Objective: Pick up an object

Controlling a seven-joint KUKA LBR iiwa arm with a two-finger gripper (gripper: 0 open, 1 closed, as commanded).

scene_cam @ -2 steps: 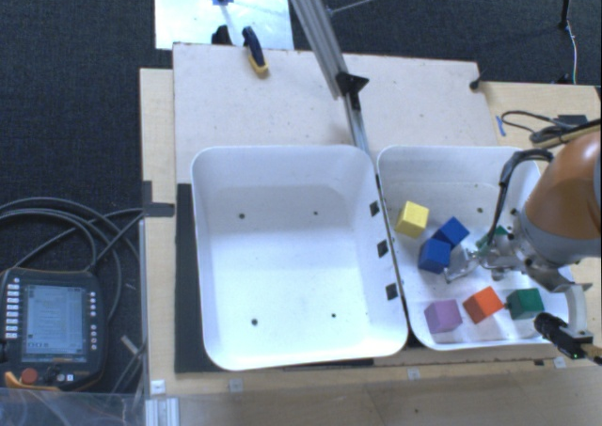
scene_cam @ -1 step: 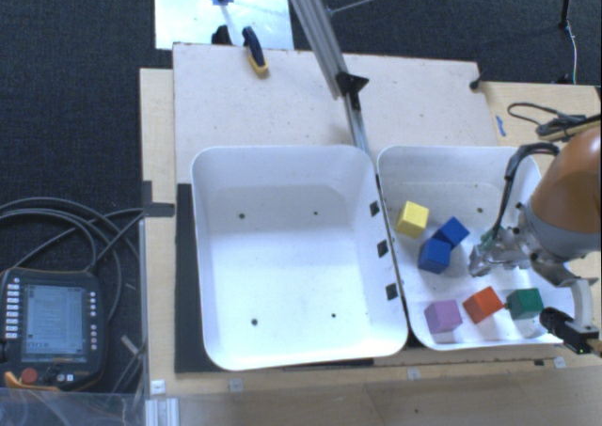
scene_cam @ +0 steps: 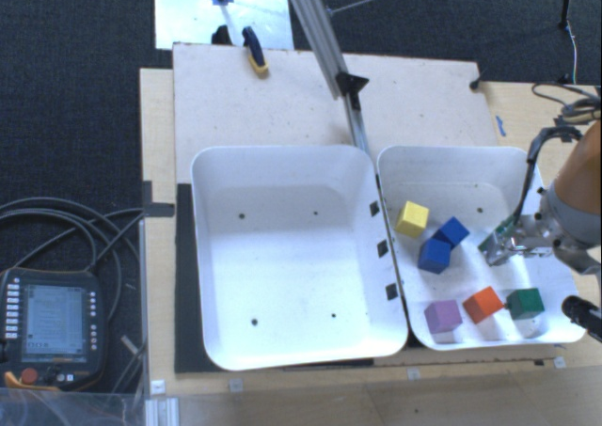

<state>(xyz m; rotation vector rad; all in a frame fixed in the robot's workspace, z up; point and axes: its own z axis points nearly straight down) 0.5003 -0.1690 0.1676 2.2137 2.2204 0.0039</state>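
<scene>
The right bin (scene_cam: 442,163) holds several small cubes: a yellow one (scene_cam: 412,218), two blue ones touching each other (scene_cam: 453,231) (scene_cam: 435,255), a purple one (scene_cam: 443,316), an orange one (scene_cam: 483,304) and a green one (scene_cam: 526,303). My gripper (scene_cam: 499,247) reaches in from the right edge and hovers at the bin's right side, right of the blue cubes and above the orange and green ones. I see nothing between its fingers.
The left bin (scene_cam: 212,180) stands beside the right one. A metal rod (scene_cam: 315,24) slants down from the top to the gap between the bins. A teach pendant (scene_cam: 52,325) with cables lies at the lower left.
</scene>
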